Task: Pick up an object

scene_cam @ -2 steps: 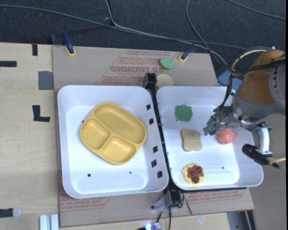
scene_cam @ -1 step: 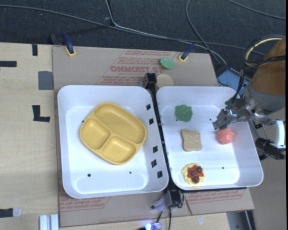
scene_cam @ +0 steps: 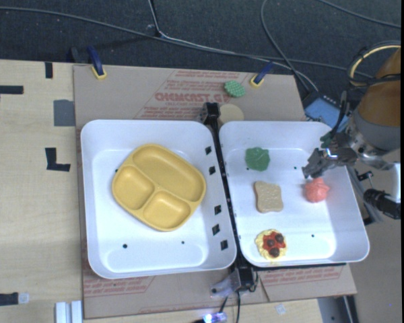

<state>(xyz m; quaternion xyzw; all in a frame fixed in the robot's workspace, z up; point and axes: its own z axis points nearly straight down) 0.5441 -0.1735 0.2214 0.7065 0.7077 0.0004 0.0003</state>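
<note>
Dark carpet and loose cables lie behind a surface (scene_cam: 27, 200) of pale wood, where a cardboard sheet (scene_cam: 182, 96) carries two shallow white bins side by side. The claw (scene_cam: 314, 167) hangs low over the right bin (scene_cam: 343, 247), near its right wall. Whether its tips are spread or closed I cannot tell from this slanted view, and nothing is visibly caught in it.

The likeliest target is the pink object (scene_cam: 316, 191), lying just below the claw and perhaps touching it. For a clean pick, the claw should probably centre over that soft-looking lump, drop straight down with the tips either side of it, and close only once they straddle its middle; coming in off-centre risks nudging it toward the bin wall.

Further left of the claw lie a green object (scene_cam: 257, 157), a slice of toy bread (scene_cam: 268, 197) and, lower left, a small yellow piece with red and dark toppings (scene_cam: 271, 243). Far to the left, the left bin (scene_cam: 101, 254) holds a yellow divided plate (scene_cam: 159, 186).

The arm (scene_cam: 380, 110) reaches in from the right, its orange band uppermost, wrist bent down and leftward so the claw points into the bin.
</note>
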